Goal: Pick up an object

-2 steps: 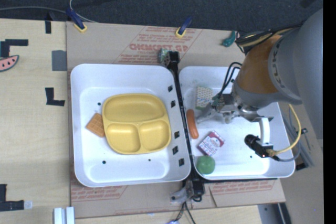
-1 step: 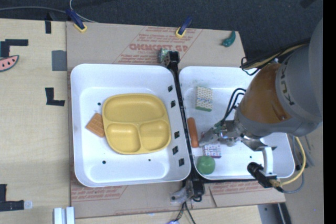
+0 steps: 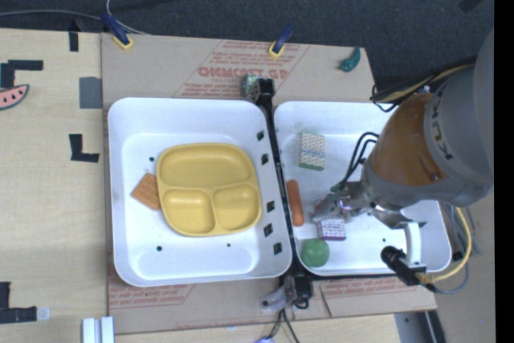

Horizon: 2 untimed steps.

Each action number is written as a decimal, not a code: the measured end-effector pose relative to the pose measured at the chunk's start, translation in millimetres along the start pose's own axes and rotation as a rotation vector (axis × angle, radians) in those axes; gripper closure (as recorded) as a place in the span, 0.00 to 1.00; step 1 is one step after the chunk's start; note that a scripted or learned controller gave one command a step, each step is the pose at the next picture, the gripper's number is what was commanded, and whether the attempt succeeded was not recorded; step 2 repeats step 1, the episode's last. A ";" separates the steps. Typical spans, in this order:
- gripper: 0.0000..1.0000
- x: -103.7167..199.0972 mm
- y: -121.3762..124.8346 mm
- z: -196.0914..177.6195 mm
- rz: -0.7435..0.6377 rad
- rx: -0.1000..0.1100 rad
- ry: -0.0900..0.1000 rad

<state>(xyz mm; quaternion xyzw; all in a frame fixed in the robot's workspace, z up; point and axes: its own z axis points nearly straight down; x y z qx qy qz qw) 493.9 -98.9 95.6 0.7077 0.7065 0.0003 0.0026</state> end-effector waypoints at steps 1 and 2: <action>1.00 37.6 -8.9 -154.0 -0.003 0.003 0.002; 1.00 37.6 -8.9 -154.0 -0.003 0.003 0.002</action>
